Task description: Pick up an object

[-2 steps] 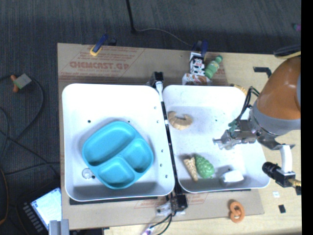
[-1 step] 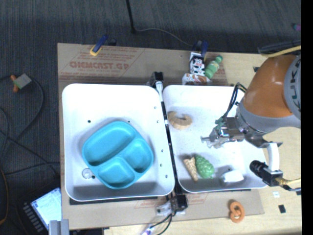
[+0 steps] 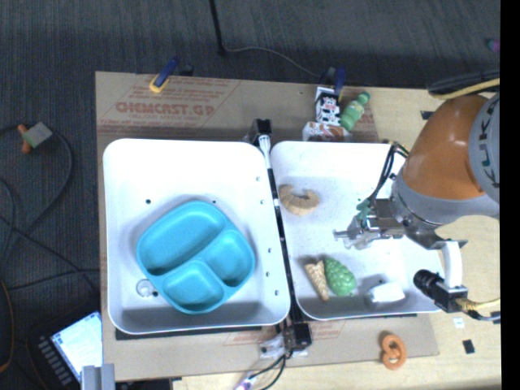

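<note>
**Arm poised over the right bin, green toy just below**

Dark grey carpet surrounds a cardboard-topped bench (image 3: 162, 108) that carries 2 shallow white bins side by side. Left of centre, the left bin (image 3: 130, 169) holds a blue divided plate (image 3: 195, 254) with 3 sections. At centre right, the right bin (image 3: 325, 165) holds a tan ring-shaped piece (image 3: 299, 200) near its upper left, a tan cone-like piece (image 3: 316, 277) and a green bumpy toy (image 3: 340, 276) side by side near its lower edge, and a pale grey-white block (image 3: 382, 292) just right of them.

The grey and orange arm (image 3: 451, 165) reaches in from the right of the frame, and the gripper (image 3: 357, 232) sits above the middle of the right bin. Its metal tip is small and blurred, so whether it is spread or pressed together cannot be told; nothing is visibly pinched.

The nearest candidate looks to be the green bumpy toy, lying below and slightly left of the gripper in the frame, near but apart from it. Its long axis runs from upper left to lower right, and the tan cone touches or nearly touches its left side. As a judgement, a descent would need a short shift toward the bottom of the frame, closing across the toy's narrow width; the cone crowding it could foul the grasp.
</note>
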Robot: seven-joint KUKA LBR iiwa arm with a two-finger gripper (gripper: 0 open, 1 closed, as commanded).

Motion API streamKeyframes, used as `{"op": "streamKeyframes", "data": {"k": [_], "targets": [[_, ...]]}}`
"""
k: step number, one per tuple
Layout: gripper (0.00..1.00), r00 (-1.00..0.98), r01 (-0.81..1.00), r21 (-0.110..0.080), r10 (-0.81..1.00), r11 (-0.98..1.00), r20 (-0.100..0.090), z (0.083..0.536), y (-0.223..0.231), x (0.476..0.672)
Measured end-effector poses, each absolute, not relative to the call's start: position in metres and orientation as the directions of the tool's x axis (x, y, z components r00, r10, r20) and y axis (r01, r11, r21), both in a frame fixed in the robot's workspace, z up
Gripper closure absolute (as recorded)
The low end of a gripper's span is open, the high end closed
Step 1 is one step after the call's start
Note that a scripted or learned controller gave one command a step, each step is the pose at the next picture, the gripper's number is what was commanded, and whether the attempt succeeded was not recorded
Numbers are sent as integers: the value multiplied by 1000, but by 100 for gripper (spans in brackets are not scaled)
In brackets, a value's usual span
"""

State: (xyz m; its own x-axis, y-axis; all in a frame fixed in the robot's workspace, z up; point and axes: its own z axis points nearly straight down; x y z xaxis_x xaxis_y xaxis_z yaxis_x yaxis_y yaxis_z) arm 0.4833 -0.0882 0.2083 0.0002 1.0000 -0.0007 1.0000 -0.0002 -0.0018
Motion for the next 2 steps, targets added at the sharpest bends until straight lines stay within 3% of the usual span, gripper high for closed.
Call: {"op": "streamKeyframes", "data": {"k": [2], "targets": [[100, 0, 1000, -2, 1000, 0, -1, 199, -100, 483]]}}
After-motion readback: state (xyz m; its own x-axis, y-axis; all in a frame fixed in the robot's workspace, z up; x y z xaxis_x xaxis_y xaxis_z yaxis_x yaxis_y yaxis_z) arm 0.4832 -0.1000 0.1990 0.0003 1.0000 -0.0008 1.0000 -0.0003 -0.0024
